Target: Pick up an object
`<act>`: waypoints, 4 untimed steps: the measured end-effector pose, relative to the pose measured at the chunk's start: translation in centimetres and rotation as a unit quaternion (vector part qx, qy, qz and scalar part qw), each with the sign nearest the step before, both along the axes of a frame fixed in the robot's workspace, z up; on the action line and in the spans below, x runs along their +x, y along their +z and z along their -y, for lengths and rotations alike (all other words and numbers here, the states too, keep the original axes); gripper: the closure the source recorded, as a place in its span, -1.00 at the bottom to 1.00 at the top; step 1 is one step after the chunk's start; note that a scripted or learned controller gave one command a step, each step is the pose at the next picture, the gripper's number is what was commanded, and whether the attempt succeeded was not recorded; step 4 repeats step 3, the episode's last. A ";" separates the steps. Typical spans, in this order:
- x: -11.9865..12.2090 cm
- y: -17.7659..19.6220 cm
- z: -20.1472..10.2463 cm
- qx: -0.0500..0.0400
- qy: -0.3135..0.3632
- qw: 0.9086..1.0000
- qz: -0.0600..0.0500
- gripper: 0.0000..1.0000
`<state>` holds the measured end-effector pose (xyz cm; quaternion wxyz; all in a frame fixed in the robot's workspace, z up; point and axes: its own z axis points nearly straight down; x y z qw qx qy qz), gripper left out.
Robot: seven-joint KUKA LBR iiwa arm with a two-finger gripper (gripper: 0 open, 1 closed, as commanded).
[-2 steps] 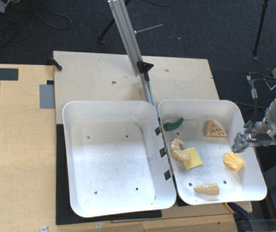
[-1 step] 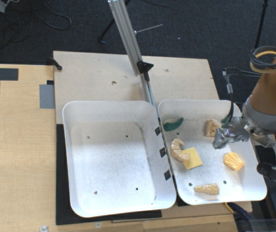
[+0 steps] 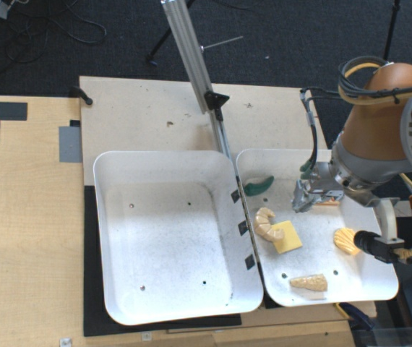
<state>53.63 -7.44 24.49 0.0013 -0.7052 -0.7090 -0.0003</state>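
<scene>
Right bin (image 3: 379, 291): gripper (image 3: 304, 199) beside green object (image 3: 258, 185).

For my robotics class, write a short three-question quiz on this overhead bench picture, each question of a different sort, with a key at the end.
1. True or false: the yellow block of foam lies in the left white bin.
2. Multiple choice: what touches the yellow block on its left side? A) a green curved plastic piece B) a pale curled croissant-shaped toy C) a yellow ridged shell-shaped toy
3. Fill in: the tan elongated bread-shaped toy lies near the ____ edge of the right white bin.

Key
1. False; it lies in the right bin.
2. B
3. Front; it lies nearest the camera, far from the gripper of the grey arm.
</scene>
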 end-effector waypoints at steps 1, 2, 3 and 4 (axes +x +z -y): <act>1.3 -0.6 -5.0 0.000 0.000 1.000 -0.001 1.00; 3.2 -1.1 -8.8 -0.001 -0.001 1.000 -0.001 1.00; 4.9 -0.3 -13.7 0.000 0.000 1.000 0.000 1.00; 4.9 -0.3 -13.7 0.000 0.000 1.000 0.000 1.00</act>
